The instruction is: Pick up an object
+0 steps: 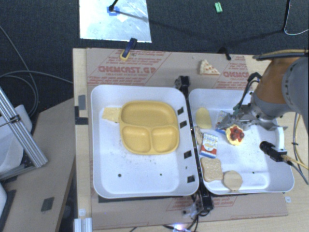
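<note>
The right bin [256, 175] holds several toy foods. A red and yellow piece [235, 135] lies near its middle. A pale yellow piece [203, 118] sits at the bin's left wall, and below it are a small red, white and blue carton [209, 145], a bread slice [211, 168] and a round biscuit [232, 180]. My gripper [232, 122] reaches in from the right and hangs right over the upper edge of the red and yellow piece, either touching it or just above it. The arm's grey wrist and orange band [270, 88] cover the bin's far right corner.
The left bin [104, 178] bears a yellow divided plate [148, 126] with a flat pale slice [111, 114] beside it. A toy pizza wedge [209, 67] lies on the cardboard behind the right bin. A black divider with clips [189, 129] runs between the bins.
</note>
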Controlling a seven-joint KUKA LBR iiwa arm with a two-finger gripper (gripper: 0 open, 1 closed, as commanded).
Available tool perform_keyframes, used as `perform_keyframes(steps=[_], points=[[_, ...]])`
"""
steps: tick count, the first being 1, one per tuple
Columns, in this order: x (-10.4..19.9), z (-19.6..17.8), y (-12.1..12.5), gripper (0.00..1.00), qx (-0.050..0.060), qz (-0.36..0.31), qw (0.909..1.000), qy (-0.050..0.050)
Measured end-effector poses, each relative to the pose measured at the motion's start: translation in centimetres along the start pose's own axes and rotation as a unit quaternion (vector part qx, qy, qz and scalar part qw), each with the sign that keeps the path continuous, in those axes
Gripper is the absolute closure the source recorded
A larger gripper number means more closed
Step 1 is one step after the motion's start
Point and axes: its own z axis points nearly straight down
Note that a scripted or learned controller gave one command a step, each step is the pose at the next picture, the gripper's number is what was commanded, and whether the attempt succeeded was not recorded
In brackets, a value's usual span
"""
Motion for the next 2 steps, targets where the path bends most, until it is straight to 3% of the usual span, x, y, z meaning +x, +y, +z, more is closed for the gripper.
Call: perform_keyframes(steps=[1, 2], points=[[-4.3, -0.8, -4.1, 0.0, -0.005, 0.004, 1.0, -0.001], [-4.3, -2.0, -3.8, 1.0, -0.007, 0.002, 1.0, -0.002]])
